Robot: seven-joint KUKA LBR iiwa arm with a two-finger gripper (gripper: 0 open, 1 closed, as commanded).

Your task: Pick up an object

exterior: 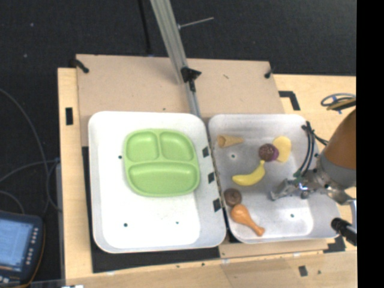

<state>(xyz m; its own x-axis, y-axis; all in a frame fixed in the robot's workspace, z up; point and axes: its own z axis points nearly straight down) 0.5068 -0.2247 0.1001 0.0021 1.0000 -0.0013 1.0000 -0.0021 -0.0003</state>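
Black carpet surrounds a pale wooden table (pixel 252 95) that carries two shallow white bins side by side, with a slanted metal pole (pixel 171 35) rising behind them. Over the right bin (pixel 300 125) the gripper (pixel 285 191) hangs low, grey metal fingers pointing toward the banana; whether the jaws are parted or closed cannot be told from this angle, and nothing shows between them. Just beside the gripper lies the yellow banana (pixel 250 175), curved, near the bin's middle. Beyond the banana, toward the far wall, a purple plum-like fruit (pixel 268 152) touches a yellow piece (pixel 282 147) at its right. Farther out from the banana, by the far left corner of this bin, rests a small tan cone (pixel 229 140). On the near side of the banana sit a brown round piece (pixel 233 196) and, touching it, an orange drumstick-shaped toy (pixel 246 218). Past the banana, across the bin walls, the left bin (pixel 108 221) holds one green divided plate (pixel 162 162) with three compartments, lying flat. Behind the gripper the arm (pixel 342 146) comes in bent downward, its orange band above the wrist, dark cables looping alongside.
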